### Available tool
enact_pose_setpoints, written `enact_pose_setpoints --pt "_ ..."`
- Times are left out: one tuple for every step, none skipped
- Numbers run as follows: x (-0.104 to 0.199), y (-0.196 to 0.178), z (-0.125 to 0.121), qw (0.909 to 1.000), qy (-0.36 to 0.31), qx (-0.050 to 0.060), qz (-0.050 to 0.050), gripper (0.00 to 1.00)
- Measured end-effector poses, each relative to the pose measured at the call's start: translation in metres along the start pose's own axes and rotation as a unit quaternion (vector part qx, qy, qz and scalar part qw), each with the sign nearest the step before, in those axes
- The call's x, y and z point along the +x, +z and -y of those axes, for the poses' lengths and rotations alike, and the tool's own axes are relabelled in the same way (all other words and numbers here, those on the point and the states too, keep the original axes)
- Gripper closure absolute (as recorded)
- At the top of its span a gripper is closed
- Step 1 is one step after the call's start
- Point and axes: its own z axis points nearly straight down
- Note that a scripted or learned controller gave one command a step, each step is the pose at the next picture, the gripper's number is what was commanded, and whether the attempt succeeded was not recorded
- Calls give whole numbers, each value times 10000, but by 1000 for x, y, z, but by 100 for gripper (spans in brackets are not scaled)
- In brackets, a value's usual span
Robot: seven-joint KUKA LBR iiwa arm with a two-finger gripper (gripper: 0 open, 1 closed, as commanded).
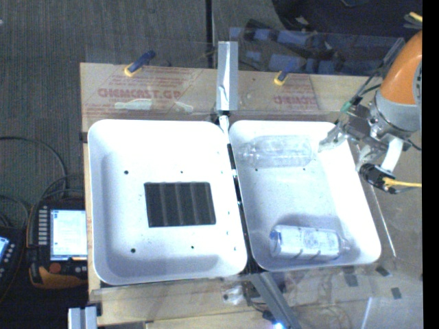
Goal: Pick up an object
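The gripper point(334, 137) is hovering at the right bin's point(357, 204) upper right corner — whether it is released or clenched, I cannot tell. A clear plastic bottle point(278, 151) is lying on its side just to the gripper's left, while a white labelled bottle point(306, 241) is lying well apart, near the bin's front wall.

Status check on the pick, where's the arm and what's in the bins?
Gripper at right bin's far right rim, holding nothing visible. Clear bottle and white bottle lying in right bin. Dark ribbed panel in left bin.
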Motion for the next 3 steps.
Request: enact_pose_setpoints --pt "35 -76 74 9894 1453 4 -2 0" --pt "2 -32 97 9768 2142 9 6 0" --pt "47 -38 99 9641 2654 19 2 0"
